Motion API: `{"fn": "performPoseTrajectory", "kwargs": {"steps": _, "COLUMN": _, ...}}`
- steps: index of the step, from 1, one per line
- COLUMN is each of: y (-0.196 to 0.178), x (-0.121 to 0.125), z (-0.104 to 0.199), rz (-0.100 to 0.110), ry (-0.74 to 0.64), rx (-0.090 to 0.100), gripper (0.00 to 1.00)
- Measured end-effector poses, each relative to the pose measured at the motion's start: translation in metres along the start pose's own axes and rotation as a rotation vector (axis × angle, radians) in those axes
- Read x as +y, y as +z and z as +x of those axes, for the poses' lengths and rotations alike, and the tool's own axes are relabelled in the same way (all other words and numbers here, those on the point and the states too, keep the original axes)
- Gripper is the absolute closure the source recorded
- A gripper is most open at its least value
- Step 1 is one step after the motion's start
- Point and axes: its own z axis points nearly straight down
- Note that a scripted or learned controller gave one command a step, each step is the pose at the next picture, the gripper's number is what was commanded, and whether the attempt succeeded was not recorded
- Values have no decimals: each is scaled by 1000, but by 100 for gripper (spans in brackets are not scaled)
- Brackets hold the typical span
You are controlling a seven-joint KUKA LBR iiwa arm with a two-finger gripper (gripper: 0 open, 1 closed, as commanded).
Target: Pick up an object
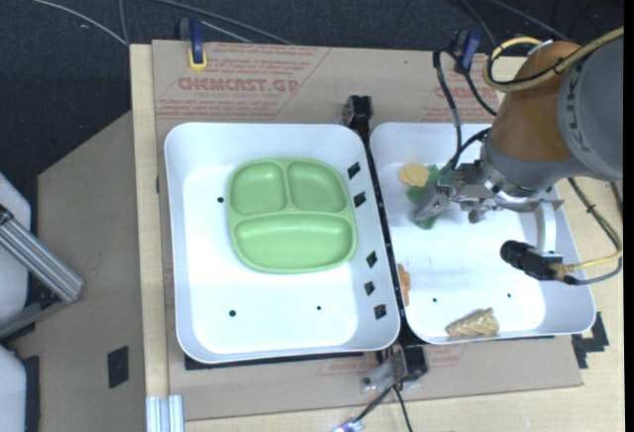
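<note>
Over the far-left part of the right bin point(555, 321), the tool point(436, 202) hangs low beneath the grey arm point(540, 128), its tip just above the white floor. Something small and green point(428, 215) sits at the tip, but whether the tool pinches it or merely stands over it cannot be told, nor how wide it is set. Just beyond, towards the far wall, lies a yellow piece point(414, 174), touching or nearly touching the green one. Both look like small, light play-food shapes, probably stiff plastic and a little slippery; a grip across the narrow middle would likely serve best. Near the front wall of the same bin rests a tan, crumbly-looking lump point(473, 324), well apart from the tool, and it seems light but uneven. A sliver of orange point(403, 279) lies against the left wall. Left of the divider, the other bin point(188, 252) carries a green sectioned plate point(292, 214), broad, shallow and awkward to grip.
</note>
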Motion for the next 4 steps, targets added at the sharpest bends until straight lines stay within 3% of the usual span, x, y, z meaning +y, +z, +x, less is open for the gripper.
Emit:
{"fn": "performPoseTrajectory", "kwargs": {"steps": 1, "y": -14, "x": 2, "z": 0, "rz": -7, "ry": 1, "rx": -1, "gripper": 100}}
{"fn": "performPoseTrajectory", "kwargs": {"steps": 4, "y": -177, "x": 16, "z": 0, "rz": -14, "ry": -2, "rx": -3, "gripper": 100}}
